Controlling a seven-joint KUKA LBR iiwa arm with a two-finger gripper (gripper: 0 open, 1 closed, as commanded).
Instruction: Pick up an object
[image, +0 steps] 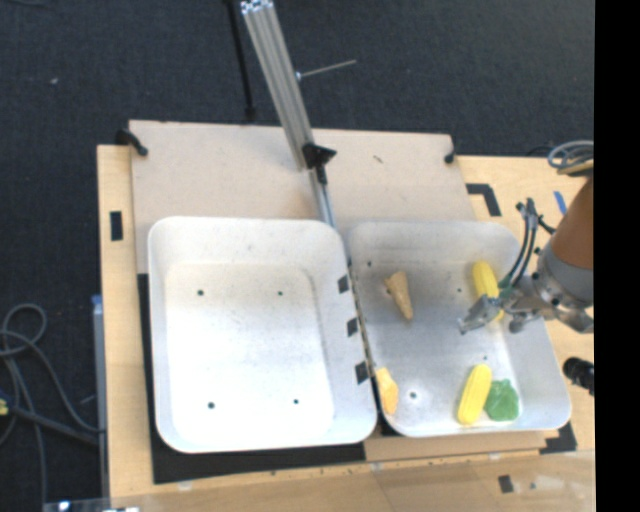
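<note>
The gripper (492, 312) hangs over the right bin (440, 250), fingers apart and holding nothing, just beside a yellow corn piece (485, 279). A tan wedge (400, 294), second corn (473, 393), green toy (503, 400) and orange piece (386, 390) lie nearby.

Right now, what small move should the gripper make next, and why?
Probably a short drop onto the yellow corn piece: the gripper hovers at the right bin's right side, beside that piece's lower end, with nothing visibly between its fingers.

grey arm from right, pincer (488, 312) lowered
</note>
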